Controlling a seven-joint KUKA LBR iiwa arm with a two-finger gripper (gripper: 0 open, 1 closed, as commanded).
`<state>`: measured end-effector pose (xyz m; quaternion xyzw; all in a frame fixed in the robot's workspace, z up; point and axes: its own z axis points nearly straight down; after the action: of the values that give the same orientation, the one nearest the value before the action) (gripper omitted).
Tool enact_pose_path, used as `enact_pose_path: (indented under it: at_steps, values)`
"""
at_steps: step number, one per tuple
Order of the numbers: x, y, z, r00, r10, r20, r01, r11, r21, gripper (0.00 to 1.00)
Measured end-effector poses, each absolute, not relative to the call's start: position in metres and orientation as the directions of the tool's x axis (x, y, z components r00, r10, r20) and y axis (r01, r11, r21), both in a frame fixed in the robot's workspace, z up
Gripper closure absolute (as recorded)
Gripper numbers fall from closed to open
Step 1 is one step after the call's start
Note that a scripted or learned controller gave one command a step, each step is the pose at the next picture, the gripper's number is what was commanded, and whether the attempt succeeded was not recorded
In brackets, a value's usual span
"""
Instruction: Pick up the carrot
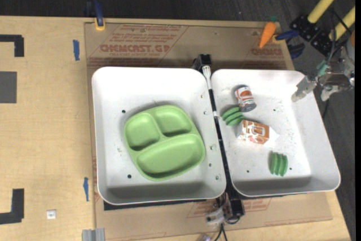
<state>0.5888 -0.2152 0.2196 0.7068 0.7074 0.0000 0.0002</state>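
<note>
From my seat, the left white plastic bin (107, 121) carries a light green divided plate (163, 141) with three compartments, lying flat near the bin's middle. Beyond the divider, the right white bin (316, 172) holds a ribbed green pod-like toy (231, 116) just beside the divider, a small red-and-white can (244, 97) lying behind it, a crumpled orange-and-white packet (255, 132) near the middle, and a second ribbed green piece (278, 163) toward the near wall.

The small orange toy carrot with a green top (267, 34) is not in either bin: it lies on the brown cardboard sheet (141, 42) behind the right bin, tilted, green end away from me.

I judge it light, rigid plastic, smooth and tapered, so it may squirt out of a pinch near the tip. I would close across the thicker part just below the green top, jaws square to its long axis.

The metal two-finger gripper (300, 90) hangs over the right bin's far right rim, well apart from the carrot. It carries nothing that I can see; how far it is spread I cannot tell.
</note>
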Motion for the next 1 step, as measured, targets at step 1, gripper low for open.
enact_pose_path:
  at_steps: [1]
  values:
    - [0.5223,-0.1694,0.1743,0.001,1.0,0.0,1.0,-0.001,-0.001,0.0]
